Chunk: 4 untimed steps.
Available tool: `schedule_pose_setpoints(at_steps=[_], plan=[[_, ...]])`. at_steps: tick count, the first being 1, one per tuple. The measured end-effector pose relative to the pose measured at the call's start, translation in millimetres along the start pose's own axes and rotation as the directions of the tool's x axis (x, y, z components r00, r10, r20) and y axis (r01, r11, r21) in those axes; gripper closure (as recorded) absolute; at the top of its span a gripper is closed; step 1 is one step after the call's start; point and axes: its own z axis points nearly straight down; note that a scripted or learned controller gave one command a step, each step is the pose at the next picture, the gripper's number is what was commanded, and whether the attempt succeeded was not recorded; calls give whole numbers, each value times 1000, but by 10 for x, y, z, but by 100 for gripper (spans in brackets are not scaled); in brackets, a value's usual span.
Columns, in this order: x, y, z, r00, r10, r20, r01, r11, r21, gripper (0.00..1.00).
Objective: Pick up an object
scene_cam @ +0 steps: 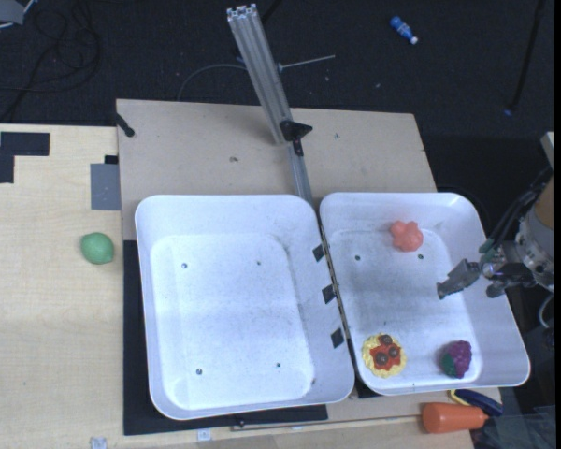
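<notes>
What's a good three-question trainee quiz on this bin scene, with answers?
1. True or false: the green ball lies inside the left bin.
2. Which toy in the right bin lies nearest its far rim? A) purple grapes B) pink toy C) yellow disc
3. Fill in: the orange carrot lies on the bench, outside the ___ bin's near edge.

Key: 1 false, it lies on the bench left of the bins. 2 B. 3 right.

The end effector is above the right bin's right side.

no text, label or number can be read anywhere, as far as this coarse view allows.
</notes>
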Motion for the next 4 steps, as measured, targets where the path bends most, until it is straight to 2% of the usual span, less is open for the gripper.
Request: schedule_pose_setpoints(at_steps=[2, 3, 4], plan=[[-3, 175, 1061, 1000, 0, 0, 0, 1000, 0, 0], [-18, 182, 938, 1000, 3, 1, -3, 1000, -4, 100], [56, 174, 490, 1000, 0, 2, 0, 1000, -8, 100]])
